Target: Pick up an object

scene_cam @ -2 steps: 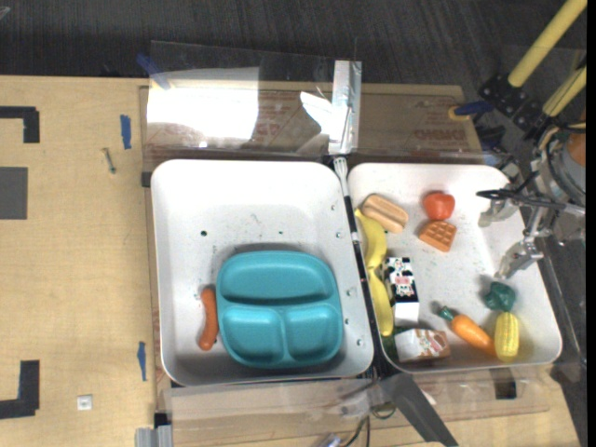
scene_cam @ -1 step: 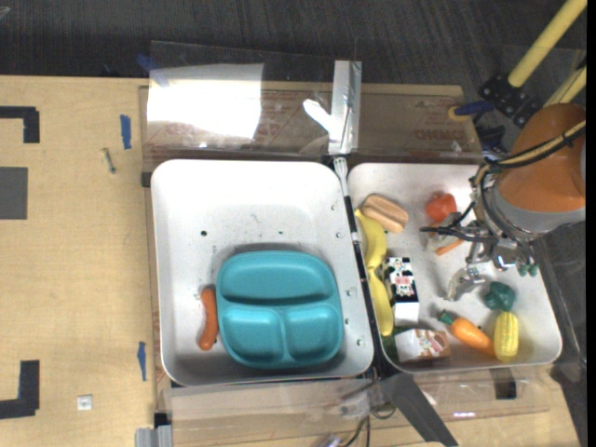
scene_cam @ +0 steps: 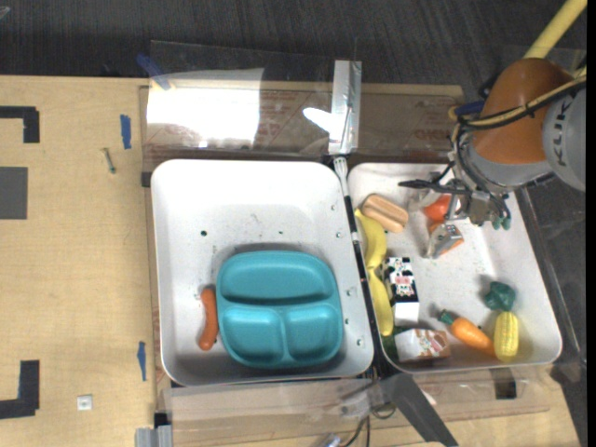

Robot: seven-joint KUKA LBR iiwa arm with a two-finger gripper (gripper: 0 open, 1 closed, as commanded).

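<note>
My gripper (scene_cam: 447, 240) hangs low over the upper middle of the right bin (scene_cam: 540, 277), with the arm's orange band (scene_cam: 521, 110) above it. A small red-orange object (scene_cam: 438, 209) lies right beside the gripper, on its upper left; I cannot tell whether they touch. Further left are a hot dog bun (scene_cam: 385, 212) and a yellow banana (scene_cam: 375, 268) along the bin's left wall. A black-and-white carton (scene_cam: 400, 277) sits below the gripper. At the front of the bin lie a carrot (scene_cam: 466, 331), a corn cob (scene_cam: 506, 335), a green piece (scene_cam: 500, 296) and a small box (scene_cam: 424, 345).
The left bin (scene_cam: 186, 203) holds a teal divided plate (scene_cam: 277, 307) and an orange sausage (scene_cam: 208, 319) at the plate's left side. A clear plastic divider (scene_cam: 343, 110) stands behind the two bins. The wooden bench (scene_cam: 65, 250) stretches to the left.
</note>
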